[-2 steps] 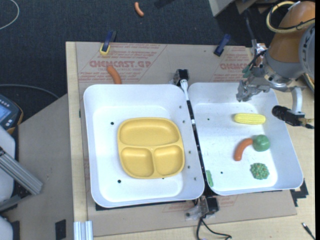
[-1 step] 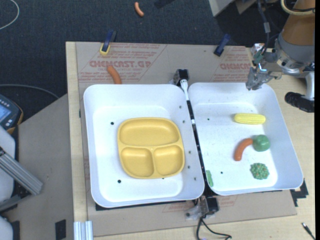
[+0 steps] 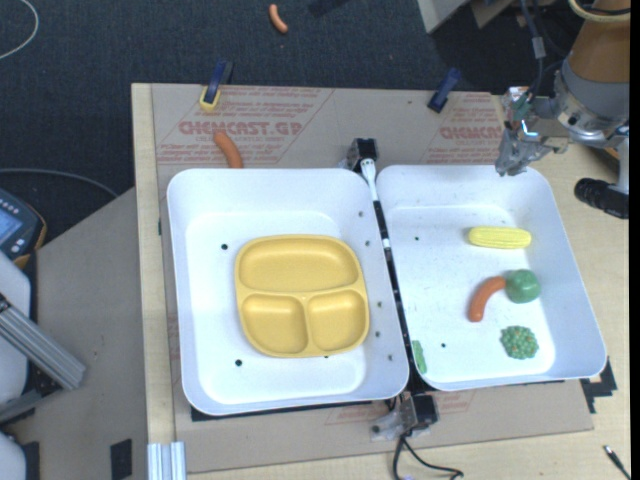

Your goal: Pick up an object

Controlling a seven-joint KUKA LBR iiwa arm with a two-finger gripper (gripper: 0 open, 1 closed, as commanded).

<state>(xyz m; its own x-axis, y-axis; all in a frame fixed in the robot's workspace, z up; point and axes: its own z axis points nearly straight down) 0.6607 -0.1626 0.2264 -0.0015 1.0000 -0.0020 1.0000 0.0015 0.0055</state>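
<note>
Far to your gripper's left, the yellow divided plate [image 3: 301,295] lies in the left bin [image 3: 190,298]. Nearer, in the right bin [image 3: 575,308] and toward the camera from the gripper, you have a corn cob [image 3: 499,237], an orange sausage [image 3: 483,299] touching a green round vegetable [image 3: 522,286], and broccoli [image 3: 518,342]. Your gripper [image 3: 513,163] hangs over the right bin's far rim, holding nothing.

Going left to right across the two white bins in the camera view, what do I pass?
Yellow divided tray → small green piece → orange sausage → green round vegetable.
</note>
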